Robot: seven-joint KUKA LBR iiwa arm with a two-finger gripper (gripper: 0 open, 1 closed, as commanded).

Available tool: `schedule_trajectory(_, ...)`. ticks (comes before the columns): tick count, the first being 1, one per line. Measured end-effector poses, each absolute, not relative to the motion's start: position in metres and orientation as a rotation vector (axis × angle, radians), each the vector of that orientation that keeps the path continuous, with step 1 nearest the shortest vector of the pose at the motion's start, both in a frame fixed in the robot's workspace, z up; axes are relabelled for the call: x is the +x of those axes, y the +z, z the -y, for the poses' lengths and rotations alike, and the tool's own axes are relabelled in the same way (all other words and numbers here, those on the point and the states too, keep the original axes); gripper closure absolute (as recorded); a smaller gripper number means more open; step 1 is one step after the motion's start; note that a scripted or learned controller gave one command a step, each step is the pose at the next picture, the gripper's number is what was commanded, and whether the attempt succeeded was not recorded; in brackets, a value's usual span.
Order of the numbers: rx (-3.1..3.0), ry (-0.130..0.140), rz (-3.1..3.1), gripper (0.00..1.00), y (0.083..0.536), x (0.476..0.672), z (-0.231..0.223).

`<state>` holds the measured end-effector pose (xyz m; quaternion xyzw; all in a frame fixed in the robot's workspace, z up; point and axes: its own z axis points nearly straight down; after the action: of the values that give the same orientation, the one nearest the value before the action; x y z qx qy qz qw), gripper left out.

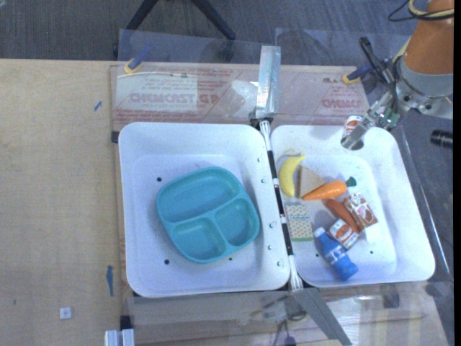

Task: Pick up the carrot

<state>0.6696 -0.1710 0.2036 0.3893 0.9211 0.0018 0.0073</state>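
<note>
Carrot (325, 190) lies in right bin (410, 215) beside banana (289, 174), well below gripper (353, 134), whose state I cannot tell; left bin (137, 193) holds blue tray (207, 213).

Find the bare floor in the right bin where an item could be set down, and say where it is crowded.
Right bin: bare floor lies between the blue bottle and the right wall, and below the gripper at the far end. Crowded around the carrot, banana and packets.
</note>
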Motion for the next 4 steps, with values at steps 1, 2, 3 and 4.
schedule_trajectory(1, 1.217, 0.01, -2.872, 1.0, 0.215, 0.671, 0.172)
schedule_trajectory(2, 1.216, 0.015, -2.863, 1.0, 0.227, 0.673, 0.172)
schedule_trajectory(3, 1.215, 0.019, -2.855, 1.0, 0.239, 0.674, 0.173)
schedule_trajectory(4, 0.892, 0.001, -3.006, 1.0, 0.107, 0.654, 0.224)
